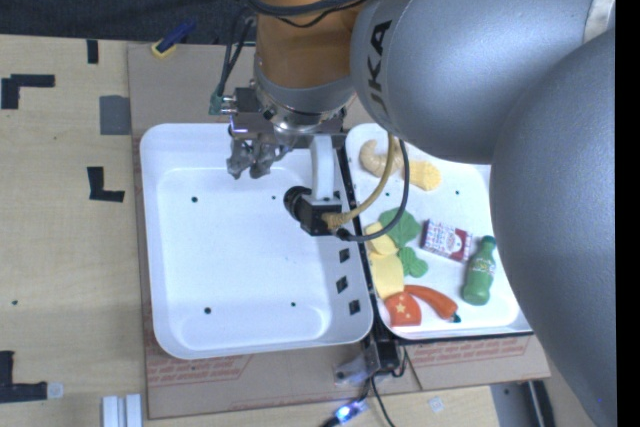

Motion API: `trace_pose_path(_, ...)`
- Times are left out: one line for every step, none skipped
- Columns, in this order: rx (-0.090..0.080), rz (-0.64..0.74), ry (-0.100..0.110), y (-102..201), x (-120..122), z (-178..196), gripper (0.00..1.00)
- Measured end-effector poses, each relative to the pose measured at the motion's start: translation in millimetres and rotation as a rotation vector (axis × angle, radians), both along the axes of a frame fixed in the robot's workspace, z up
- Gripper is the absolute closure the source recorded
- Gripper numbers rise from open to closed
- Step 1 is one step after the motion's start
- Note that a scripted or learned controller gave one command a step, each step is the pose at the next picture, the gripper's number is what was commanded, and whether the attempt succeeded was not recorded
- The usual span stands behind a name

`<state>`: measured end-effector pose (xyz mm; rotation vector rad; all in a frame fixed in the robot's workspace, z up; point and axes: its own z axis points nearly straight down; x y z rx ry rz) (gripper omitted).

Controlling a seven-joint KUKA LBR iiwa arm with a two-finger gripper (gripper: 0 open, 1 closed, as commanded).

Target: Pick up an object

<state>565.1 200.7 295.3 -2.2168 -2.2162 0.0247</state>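
Gripper (250, 160) hanging over left bin (180, 315), up near its 12 o'clock wall. Fingers look close together w/ nothing visible between them; exact gap hard to read at this angle. No grasp, by the look of it.

Directly below: bare white floor, nothing to grab.

Candidates all in right bin (505, 320), approx 4 o'clock from gripper: red box (445, 240), green bottle (479, 271) just beside it, red pepper (432, 300), red piece w/ star (403, 309), green leafy piece (402, 235), yellow pieces (383, 260), tan pastry (375, 155) at top.

Risks, judging from here:
- Descending now = closing on nothing.
- Crossing to right bin: divider walls + cable loop (305, 210) at 5 o'clock could snag.
- Items packed close, some touching; fingers likely to land on two at once or nudge one away.
- Bottle lying down, rounded, prob rolls or squirts out.
- Big arm body (480, 45) covers part of right bin, so some pieces partly hidden.
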Motion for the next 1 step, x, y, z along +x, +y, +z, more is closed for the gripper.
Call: trace_pose_path(0.009,0.006,-0.022,34.9,41.0,72.7,1.00)
